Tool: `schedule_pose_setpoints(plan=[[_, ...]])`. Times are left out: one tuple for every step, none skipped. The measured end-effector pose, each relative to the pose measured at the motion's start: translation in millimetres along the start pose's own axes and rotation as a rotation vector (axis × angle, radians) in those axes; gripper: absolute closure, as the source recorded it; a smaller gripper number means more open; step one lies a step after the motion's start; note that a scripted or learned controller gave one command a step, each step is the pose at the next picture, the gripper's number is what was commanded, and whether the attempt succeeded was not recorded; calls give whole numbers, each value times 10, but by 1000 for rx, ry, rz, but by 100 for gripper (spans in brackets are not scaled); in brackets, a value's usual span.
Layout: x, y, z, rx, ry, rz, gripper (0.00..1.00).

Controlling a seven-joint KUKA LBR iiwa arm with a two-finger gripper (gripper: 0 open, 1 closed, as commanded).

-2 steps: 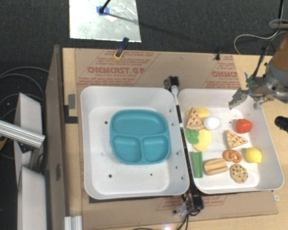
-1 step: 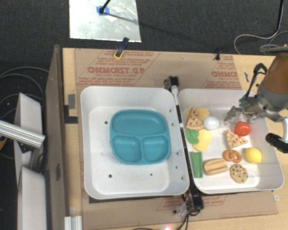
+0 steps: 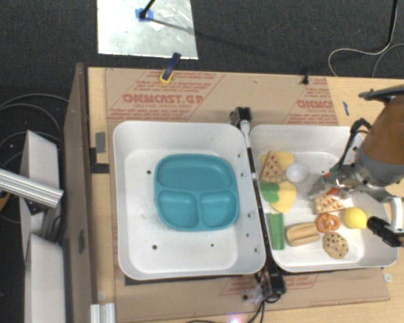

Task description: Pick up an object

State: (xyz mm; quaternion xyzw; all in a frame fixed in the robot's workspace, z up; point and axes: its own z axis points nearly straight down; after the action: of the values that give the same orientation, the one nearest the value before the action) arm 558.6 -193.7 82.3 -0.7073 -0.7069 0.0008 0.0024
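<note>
The right bin [image 3: 310, 140] holds several toy foods: a waffle-like wedge [image 3: 272, 166], a white ball [image 3: 296, 173], a yellow and green piece [image 3: 281, 194], a green stick [image 3: 276, 230], a bun [image 3: 302, 234], a pretzel [image 3: 328, 222], a cookie [image 3: 335, 245], a lemon [image 3: 355, 217] and a red and white piece [image 3: 330, 203]. My gripper [image 3: 328, 184] hangs low over the right half of this bin, just above the red and white piece and right of the white ball. The arm's orange band [image 3: 389, 134] covers the bin's right side.
The left bin [image 3: 138, 180] holds a teal divided plate [image 3: 195, 191]. A ridge [image 3: 252, 180] separates the two bins. A black fitting on the arm [image 3: 384, 229] juts out over the right bin's front right corner. Cardboard [image 3: 209, 96] lies behind the bins.
</note>
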Motion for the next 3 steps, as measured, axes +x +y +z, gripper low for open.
schedule_pose_setpoints(plan=[[-9, 37, -129, -9, -3, -2, 100], [-7, 37, -126, -8, -3, -2, 0], [534, 345, -20, -9, -1, -10, 0]])
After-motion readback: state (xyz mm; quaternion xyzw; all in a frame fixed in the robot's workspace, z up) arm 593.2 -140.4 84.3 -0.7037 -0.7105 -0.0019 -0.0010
